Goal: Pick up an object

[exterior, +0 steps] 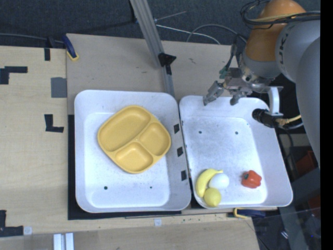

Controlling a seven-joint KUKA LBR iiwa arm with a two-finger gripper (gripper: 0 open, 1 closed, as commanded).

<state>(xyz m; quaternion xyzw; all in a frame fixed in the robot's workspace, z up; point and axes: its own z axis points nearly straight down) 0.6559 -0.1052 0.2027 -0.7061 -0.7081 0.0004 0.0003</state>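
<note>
In the right bin (pixel 270 155) we find the candidates for picking gathered along its near edge: a banana (pixel 206 179) curving at the near left corner, a white egg (pixel 220 181) touching the banana's inner side, and a yellow lemon (pixel 212 197) just below both, pressed against the bin's front wall. A little to the right of this cluster, apart from it, sits a small red pepper (pixel 251 179) with a green stub at its top. The rest of this bin's floor shows us only bare speckled white. At the far edge of the same bin, well apart from all four items, we see the gripper (pixel 223 97) hanging over the rim, its two fingers spread with a clear gap between them and nothing pinched there. Above it rises the grey arm (pixel 304 40) with its orange band (pixel 270 27), entering from the right, with cables looping beside the wrist. The left bin (pixel 83 139), touching the right one along their shared edge, holds a yellow divided plate (pixel 133 138) with three compartments, lying flat and turned at an angle near the bin's middle. Both bins rest on a wooden bench (pixel 31 155) marked with pieces of dark tape, and a grey metal bar (pixel 148 25) slants down toward the far junction of the bins.
</note>
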